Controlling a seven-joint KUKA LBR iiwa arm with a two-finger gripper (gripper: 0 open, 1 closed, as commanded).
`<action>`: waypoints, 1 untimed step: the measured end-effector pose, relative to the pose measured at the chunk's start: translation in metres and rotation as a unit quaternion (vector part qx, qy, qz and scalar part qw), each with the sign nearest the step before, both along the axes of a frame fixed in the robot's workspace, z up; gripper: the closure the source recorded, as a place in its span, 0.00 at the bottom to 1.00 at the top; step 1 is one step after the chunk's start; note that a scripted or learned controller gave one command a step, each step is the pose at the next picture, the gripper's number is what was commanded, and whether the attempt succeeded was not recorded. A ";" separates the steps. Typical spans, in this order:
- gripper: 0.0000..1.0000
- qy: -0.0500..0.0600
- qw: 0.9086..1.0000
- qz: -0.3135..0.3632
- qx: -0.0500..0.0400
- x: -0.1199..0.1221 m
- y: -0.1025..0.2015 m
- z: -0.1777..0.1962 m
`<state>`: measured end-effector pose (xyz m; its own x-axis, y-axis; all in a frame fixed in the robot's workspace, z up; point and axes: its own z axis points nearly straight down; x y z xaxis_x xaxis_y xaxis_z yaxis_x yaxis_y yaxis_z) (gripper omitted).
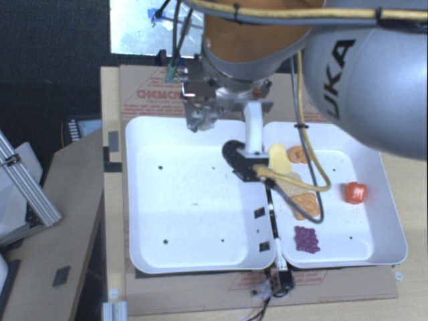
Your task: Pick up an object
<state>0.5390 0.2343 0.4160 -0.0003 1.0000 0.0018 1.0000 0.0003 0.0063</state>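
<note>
In the shallow white bin on the view's right [382,245] lie a purple grape-like cluster [307,239], a flat orange wedge [304,204], a small red block [355,192], a pale yellow rounded piece [277,159] and an orange disc [297,154], while farther back the metal gripper [200,118] hangs over the far rim of the left white bin [174,199], whether wide or narrow I cannot tell.

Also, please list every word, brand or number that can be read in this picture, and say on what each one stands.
"UKA": black letters on the grey arm; the start of the word is out of sight.
"CHEMC": red print, roughly read, on the cardboard sheet under the bins; the rest is hidden.
Red print at the cardboard's near edge: too blurred to read.
</note>
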 end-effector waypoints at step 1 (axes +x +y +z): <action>1.00 -0.005 1.000 0.002 0.002 0.023 0.000 0.127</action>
<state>0.5616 0.2339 0.5426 -0.0035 1.0000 0.0066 0.9999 0.0034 0.0166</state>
